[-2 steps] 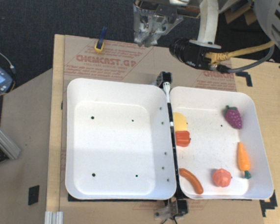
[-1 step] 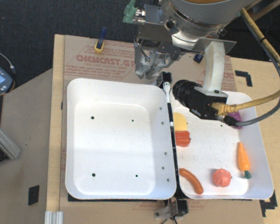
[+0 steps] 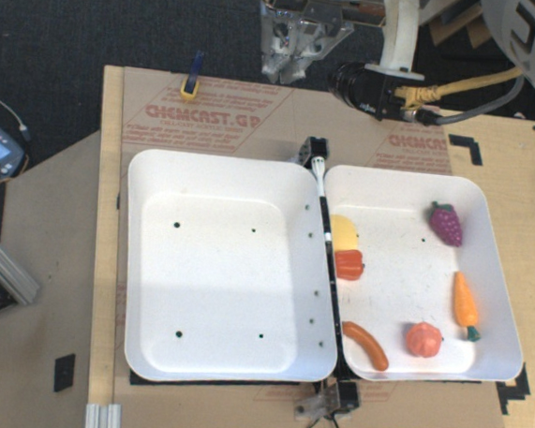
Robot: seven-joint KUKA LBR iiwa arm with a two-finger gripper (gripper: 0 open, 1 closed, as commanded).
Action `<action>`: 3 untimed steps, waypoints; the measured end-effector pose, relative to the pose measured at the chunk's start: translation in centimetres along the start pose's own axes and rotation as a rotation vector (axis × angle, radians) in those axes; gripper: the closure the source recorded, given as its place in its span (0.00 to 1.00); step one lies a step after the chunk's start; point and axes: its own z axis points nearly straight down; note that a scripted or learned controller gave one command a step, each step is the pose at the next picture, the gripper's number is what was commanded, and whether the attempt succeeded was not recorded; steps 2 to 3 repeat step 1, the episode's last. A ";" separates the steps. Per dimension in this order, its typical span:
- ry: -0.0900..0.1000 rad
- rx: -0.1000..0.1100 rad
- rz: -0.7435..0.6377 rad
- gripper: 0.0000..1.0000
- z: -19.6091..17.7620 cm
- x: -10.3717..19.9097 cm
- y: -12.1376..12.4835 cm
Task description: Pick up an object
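Note:
The right bin (image 3: 487, 277) holds several toy foods. Purple grapes (image 3: 445, 224) lie at its far right and an orange carrot (image 3: 466, 305) lies along the right wall. A pink-red round fruit (image 3: 424, 339) and a sausage (image 3: 365, 346) sit near the front edge. Against the left wall rest a red pepper (image 3: 348, 264) and a yellow piece (image 3: 343, 231). My gripper (image 3: 293, 51) hangs high beyond the far edge of the bins, well away from every object, with nothing seen in it.
The left bin (image 3: 214, 279) stands beside the right one, joined by a black divider strip (image 3: 324, 233). Both rest on a cardboard sheet (image 3: 212, 109). A small yellow-and-blue clip (image 3: 192, 79) lies at the far left. Cables (image 3: 430, 92) trail behind the bins.

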 end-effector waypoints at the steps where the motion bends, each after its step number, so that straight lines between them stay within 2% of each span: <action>1: 0.003 -0.006 -0.004 1.00 -1.3 0.2 -0.2; 3: 0.003 -0.006 -0.004 1.00 -1.3 0.2 -0.2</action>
